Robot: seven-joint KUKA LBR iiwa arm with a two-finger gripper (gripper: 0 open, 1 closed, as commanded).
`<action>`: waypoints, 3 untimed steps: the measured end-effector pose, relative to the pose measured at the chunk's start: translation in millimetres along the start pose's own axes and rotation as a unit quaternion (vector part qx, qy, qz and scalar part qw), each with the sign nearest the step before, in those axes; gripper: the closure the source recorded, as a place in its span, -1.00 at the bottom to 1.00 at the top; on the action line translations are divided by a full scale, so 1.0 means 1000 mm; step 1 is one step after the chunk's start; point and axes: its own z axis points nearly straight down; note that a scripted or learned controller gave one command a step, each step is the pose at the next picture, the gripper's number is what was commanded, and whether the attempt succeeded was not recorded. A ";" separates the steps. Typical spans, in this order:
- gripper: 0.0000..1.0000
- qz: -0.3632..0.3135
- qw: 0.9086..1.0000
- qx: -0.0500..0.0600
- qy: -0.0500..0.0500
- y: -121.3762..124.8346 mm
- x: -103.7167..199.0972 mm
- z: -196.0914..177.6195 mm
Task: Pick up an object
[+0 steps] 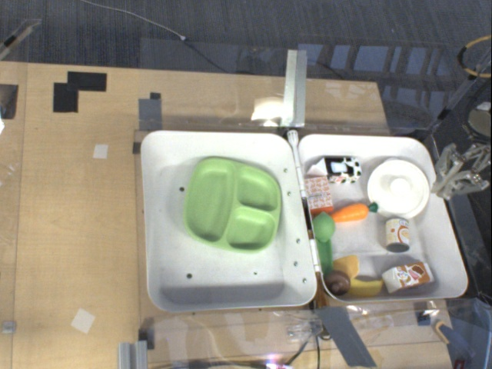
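Lying in the right bin (pixel 450 244) are the candidates for picking: an orange toy carrot (pixel 351 214) with a green tip near the middle; a round white plate (pixel 397 188) just beside it; a small printed can (pixel 397 234) below the plate; a tilted brown-and-white carton (pixel 405 277) near the front wall; a yellow banana (pixel 355 278) with a dark end; a black-and-white carton (pixel 342 168) at the back; the left bin (pixel 157 229) holds a green divided tray (pixel 232 204); the gripper (pixel 460 171) hangs at the right bin's outer rim, holding nothing, its spread too blurred to tell.
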 end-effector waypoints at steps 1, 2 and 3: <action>1.00 -0.223 0.975 -0.001 -0.001 -0.029 -0.023 -0.004; 1.00 -0.462 0.887 -0.003 0.000 -0.012 0.005 -0.017; 1.00 -0.560 0.829 -0.003 -0.001 -0.051 -0.059 -0.019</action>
